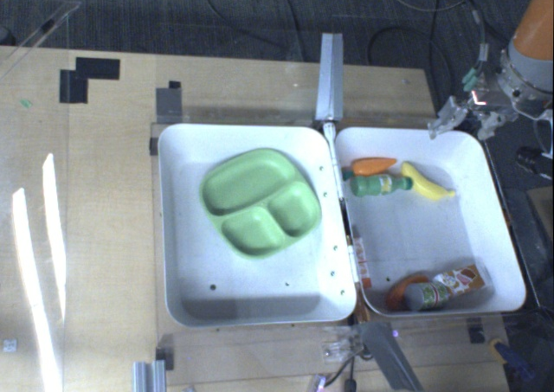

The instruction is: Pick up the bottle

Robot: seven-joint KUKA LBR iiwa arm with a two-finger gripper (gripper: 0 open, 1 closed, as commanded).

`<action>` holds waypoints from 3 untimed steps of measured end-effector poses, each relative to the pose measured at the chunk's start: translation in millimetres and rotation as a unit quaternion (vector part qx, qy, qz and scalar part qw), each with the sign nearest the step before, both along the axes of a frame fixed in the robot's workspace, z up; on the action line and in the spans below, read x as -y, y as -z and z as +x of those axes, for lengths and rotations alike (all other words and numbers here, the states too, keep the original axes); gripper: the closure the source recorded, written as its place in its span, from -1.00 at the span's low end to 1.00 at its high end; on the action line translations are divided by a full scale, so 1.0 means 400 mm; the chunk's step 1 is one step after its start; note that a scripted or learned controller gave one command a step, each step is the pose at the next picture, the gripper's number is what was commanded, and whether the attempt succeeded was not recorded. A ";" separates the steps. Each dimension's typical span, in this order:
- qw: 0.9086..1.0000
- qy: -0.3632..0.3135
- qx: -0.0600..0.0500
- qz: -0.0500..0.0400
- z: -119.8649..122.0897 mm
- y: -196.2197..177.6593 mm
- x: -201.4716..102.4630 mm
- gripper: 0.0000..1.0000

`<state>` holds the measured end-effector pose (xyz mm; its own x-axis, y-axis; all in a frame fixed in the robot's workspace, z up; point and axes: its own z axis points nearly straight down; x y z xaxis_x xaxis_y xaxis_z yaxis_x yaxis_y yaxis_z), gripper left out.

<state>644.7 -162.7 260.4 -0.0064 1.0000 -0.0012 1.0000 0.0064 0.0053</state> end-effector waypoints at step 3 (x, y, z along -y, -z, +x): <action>0.964 0.265 0.002 0.003 -0.228 0.432 -0.080 -1.00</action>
<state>553.5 -130.9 87.8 0.5062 0.8624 0.0055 0.8623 -0.5063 0.0084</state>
